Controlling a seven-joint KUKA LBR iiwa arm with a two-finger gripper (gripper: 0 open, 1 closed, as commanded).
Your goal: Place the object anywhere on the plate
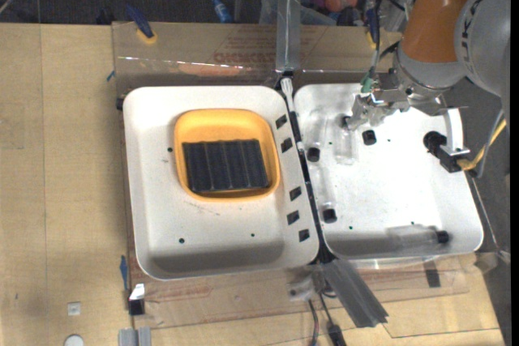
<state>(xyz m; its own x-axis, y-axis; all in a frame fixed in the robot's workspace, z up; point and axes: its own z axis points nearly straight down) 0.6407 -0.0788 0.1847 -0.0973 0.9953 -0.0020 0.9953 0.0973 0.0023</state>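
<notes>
hand (362,111) low in right bin (389,198), upper centre-right, grip state unreadable | object unidentifiable among clear items there | plate (225,151) centre-left, bearing dark grate | risk: empty lift, snagging divider

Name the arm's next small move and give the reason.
Probably carry the gripper left across the divider toward the yellow plate. It hangs over the right bin, while the plate with its dark ridged insert sits in the left bin.

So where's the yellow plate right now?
The yellow plate sits in the left white bin, toward its back, with a dark ridged slab lying on it. The robot's hand is over the right bin.
</notes>
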